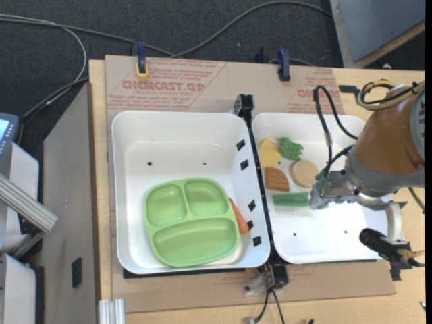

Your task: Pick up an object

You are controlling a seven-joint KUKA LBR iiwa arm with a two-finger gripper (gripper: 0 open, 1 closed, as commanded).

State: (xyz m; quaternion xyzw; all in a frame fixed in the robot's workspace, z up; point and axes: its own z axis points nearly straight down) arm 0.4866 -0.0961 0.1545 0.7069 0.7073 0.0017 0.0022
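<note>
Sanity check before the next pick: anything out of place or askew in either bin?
One thing: an orange carrot-like piece in the left bin lies wedged between the green divided plate and the bin wall, apart from the other food items, which cluster in the right bin beside the gripper.

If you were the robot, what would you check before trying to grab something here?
1. Things to pick in the right bin: ok; yellow piece, green leafy piece, tan round piece, orange-brown piece, green stick.
2. Gripper near a target: ok, at the green stick's right end.
3. Something held already: cannot tell.
4. Pieces apart enough: not ok, they crowd together.
5. Green tray out of the way: ok, in the left bin.
</note>
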